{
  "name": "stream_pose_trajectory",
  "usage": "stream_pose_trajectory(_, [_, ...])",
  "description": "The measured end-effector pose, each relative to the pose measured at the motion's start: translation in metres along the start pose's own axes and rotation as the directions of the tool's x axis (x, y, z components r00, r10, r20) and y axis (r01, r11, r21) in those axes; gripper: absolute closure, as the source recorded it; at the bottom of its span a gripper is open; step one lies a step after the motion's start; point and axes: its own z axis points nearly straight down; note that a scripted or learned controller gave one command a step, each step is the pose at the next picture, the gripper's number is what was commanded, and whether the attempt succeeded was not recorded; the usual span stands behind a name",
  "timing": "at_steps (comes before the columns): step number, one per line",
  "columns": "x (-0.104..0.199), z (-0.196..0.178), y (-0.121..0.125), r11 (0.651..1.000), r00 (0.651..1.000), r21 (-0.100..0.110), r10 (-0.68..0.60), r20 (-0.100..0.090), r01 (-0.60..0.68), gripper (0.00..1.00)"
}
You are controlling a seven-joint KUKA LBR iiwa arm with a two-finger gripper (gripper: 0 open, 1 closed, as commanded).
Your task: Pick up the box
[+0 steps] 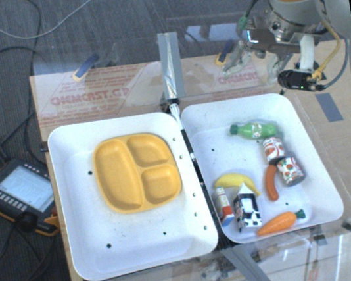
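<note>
The box (246,211) is a small black-and-white carton. It stands upright near the front of the right bin (310,147), between a banana (234,181) and a carrot (279,222). My gripper (236,58) hangs over the cardboard behind the right bin's far rim, well away from the box. Nothing shows in its grasp.
Beside the box are a small red-and-blue container (222,205), a sausage (271,182), two red cans (281,160) and a green bottle (254,130). In the left bin (87,251) lies a yellow divided tray (137,171). A metal post (170,64) stands behind the bins' shared rim.
</note>
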Motion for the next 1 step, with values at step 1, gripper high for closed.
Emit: stream_pose_trajectory(1, [0.0389, 0.1297, -0.0109, 0.998, 0.998, 0.003, 0.07, 0.0, -0.07, 0.0])
